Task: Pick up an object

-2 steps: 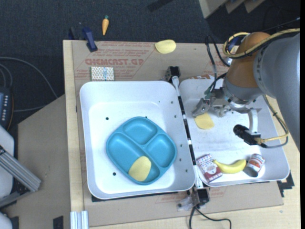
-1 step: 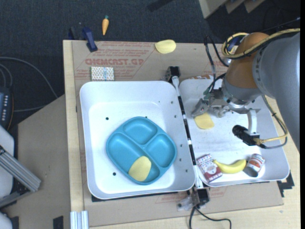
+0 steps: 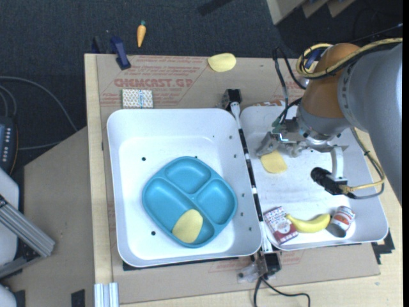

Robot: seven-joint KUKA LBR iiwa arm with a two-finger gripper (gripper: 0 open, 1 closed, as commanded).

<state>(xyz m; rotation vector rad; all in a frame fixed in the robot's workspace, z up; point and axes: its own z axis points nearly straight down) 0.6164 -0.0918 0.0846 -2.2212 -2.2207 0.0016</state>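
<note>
Grey metal claw (image 3: pixel 278 144) hangs low in the right bin (image 3: pixel 364 229), its prongs spread apart with nothing between them, just above a flat yellow piece (image 3: pixel 275 164). I judge this the approach step: next it should drop straight, straddle the piece and close. Nearer the front edge lie a banana (image 3: pixel 309 222), a small can (image 3: pixel 343 220) and a red carton (image 3: pixel 278 223).

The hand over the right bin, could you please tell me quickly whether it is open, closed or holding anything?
Hand: low in the right bin, just above the yellow round piece; open or closed cannot be told, and no hold is visible.
</note>
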